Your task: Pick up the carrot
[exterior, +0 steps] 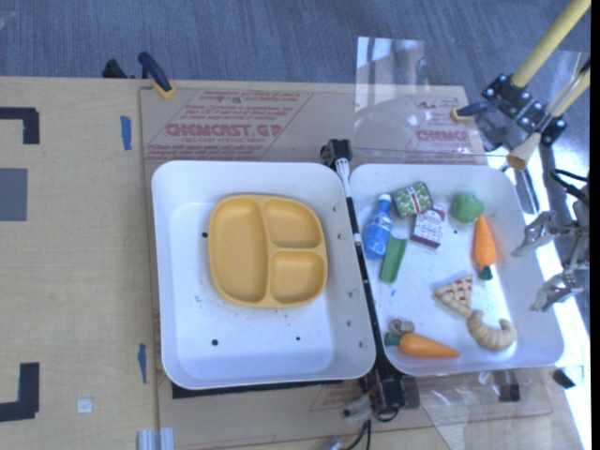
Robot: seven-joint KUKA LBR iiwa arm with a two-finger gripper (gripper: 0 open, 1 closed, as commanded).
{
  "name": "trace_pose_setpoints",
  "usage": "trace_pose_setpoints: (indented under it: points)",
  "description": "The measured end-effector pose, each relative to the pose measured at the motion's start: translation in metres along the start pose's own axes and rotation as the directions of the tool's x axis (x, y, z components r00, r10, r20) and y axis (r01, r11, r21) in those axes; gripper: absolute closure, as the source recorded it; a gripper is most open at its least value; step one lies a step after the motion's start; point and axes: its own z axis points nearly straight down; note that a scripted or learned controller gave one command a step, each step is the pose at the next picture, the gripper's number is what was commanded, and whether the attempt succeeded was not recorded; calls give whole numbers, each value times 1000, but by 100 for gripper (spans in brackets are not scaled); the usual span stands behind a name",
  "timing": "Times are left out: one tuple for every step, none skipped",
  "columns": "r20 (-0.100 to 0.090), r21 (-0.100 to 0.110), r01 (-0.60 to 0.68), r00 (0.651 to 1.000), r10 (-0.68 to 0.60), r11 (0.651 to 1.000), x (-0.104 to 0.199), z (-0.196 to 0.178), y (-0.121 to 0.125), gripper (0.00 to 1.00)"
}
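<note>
Two shallow white bins sit side by side on the bench. The left bin [178, 345] holds a yellow divided plate [267, 249]; the right bin [534, 345] holds all the toy food. One carrot [484, 242] lies near that bin's right wall, on the side the arm reaches in from, running lengthwise with its green stub toward the near edge. A green leafy piece [467, 206] sits just beyond its tip, and a red-and-white carton [428, 228] lies to its left with a clear gap between them. A second carrot [428, 346] lies across the near edge of the bin, its leafy end pointing left, close beside a small brownish item [401, 327] too small to identify. A croissant [492, 331] curls just to its right, and a pizza slice [456, 294] lies between the two carrots. Further left are a green cylinder [393, 258], a blue bottle [378, 225] and a green can [412, 199], near the bin's left wall. Metal clamps [555, 261] grip the right rim close to the first carrot.
</note>
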Motion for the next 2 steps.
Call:
trace_pose_setpoints:
  points:
    - [7, 4, 134, 991, -134, 991, -6, 129, -1, 0]
    - [8, 1, -149, 989, 149, 989, -67, 139, 0, 0]
